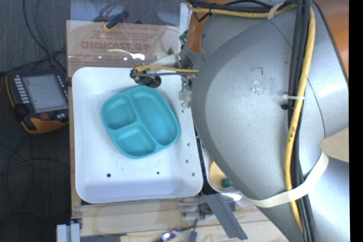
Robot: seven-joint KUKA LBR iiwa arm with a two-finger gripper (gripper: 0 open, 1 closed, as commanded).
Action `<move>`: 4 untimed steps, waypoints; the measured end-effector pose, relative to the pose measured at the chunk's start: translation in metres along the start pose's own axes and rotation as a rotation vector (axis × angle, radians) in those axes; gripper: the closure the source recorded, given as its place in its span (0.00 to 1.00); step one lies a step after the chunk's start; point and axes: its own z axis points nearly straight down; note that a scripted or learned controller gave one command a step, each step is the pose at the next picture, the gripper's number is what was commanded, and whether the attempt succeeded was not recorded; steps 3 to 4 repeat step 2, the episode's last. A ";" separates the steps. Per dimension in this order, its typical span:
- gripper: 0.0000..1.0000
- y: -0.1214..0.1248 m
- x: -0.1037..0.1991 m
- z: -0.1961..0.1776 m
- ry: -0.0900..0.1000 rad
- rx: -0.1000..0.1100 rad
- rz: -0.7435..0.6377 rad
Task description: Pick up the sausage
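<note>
far left, on the dark floor, a handheld control pad [34,96] among loose cables. next, the left bin [85,178], white, holding a teal divided plate [139,122] with all three compartments bare; behind it, a brown cardboard sheet [113,45]. at that bin's right wall, the gripper [184,89], tucked under the wrist near the seam between the bins; cannot tell how far open, nor whether anything is held. further right, the grey arm [255,93], covering nearly all of the right bin [211,177], with a small green thing [226,182] peeking out at the near corner. sausage hidden, probably beneath the arm in the right bin; cannot tell just where. likely a light piece, smooth and rounded, so prone to roll or slip; best taken across the middle of its length, closing squarely and gently
</note>
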 end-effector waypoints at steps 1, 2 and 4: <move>1.00 -0.007 -0.014 -0.142 0.002 -0.001 -0.062; 1.00 0.057 0.010 -0.252 0.002 -0.004 -0.232; 1.00 0.057 0.010 -0.252 0.002 -0.004 -0.232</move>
